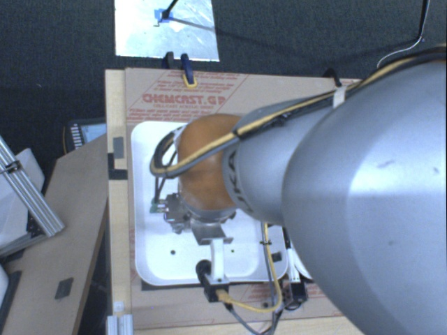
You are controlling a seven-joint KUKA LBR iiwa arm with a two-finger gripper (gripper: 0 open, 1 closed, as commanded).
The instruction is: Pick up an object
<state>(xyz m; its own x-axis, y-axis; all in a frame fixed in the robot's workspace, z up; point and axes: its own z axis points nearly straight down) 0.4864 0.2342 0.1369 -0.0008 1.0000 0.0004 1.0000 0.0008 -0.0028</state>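
My gripper (183, 215) hangs low over the left white bin (142, 187), and I see it from above and behind, as a cluster of metal under my wrist. Whether it is parted, closed or clamped on anything I cannot tell, because the wrist covers its working end. Just above it, toward 12 o'clock, sits my orange band (202, 160). From there my grey arm (349, 187) swells out toward 3 and 4 o'clock until it runs off the edge of the view.

That bulk hides the middle and right of the bin, so I cannot say where an object to pick up lies. The bare floor I can see runs from 9 round to 6 o'clock. It shows two small dark specks (172, 251), too small to identify (they could be holes or marks).

Beyond the bin at 12 o'clock lies a cardboard sheet (209, 89) with red lettering, partly covered by my arm. A blue and yellow clamp (187, 72) grips its far edge. Farther toward 12 o'clock, a shiny square sheet (166, 19) lies on dark carpet. At 9 o'clock the wooden bench (77, 208) extends left, where an aluminium rail (28, 194) is cut off by the edge of the view.
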